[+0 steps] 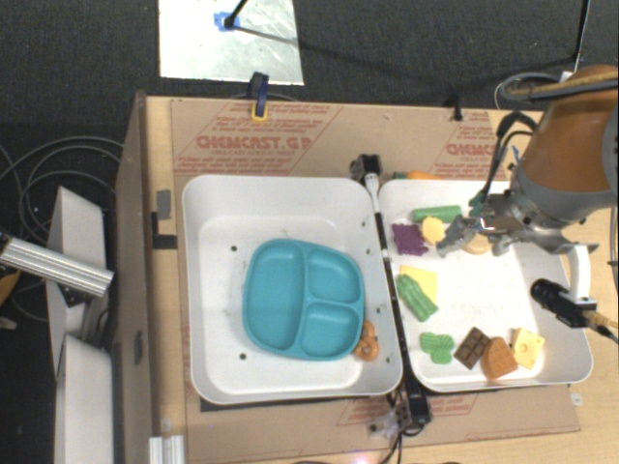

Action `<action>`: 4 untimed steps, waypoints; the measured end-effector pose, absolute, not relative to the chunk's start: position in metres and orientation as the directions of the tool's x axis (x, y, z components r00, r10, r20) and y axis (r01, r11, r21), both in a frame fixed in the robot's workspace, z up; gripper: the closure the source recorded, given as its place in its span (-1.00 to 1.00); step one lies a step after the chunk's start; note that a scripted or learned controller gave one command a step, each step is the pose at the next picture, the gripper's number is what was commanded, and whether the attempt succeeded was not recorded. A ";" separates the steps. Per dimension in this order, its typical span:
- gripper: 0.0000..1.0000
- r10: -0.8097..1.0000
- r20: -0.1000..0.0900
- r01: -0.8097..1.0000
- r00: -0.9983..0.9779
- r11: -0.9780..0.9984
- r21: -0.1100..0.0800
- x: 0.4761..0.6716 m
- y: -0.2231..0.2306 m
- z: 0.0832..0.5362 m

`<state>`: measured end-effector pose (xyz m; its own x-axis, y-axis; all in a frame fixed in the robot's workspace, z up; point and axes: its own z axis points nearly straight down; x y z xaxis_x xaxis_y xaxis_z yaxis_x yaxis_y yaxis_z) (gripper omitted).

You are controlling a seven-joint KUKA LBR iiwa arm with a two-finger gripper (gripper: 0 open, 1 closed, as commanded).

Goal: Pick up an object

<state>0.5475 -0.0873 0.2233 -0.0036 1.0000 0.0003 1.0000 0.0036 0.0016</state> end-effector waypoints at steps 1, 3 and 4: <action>-1.00 1.000 -0.001 1.000 -0.001 0.001 0.005 0.580 -0.138 0.140; 1.00 1.000 0.001 1.000 -0.005 0.005 0.005 0.632 -0.101 0.096; 1.00 1.000 0.000 1.000 0.000 0.000 0.002 0.609 -0.139 0.183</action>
<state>0.6089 -0.1389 0.1832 -0.0001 1.0000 -0.0004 1.0000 0.0001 0.0017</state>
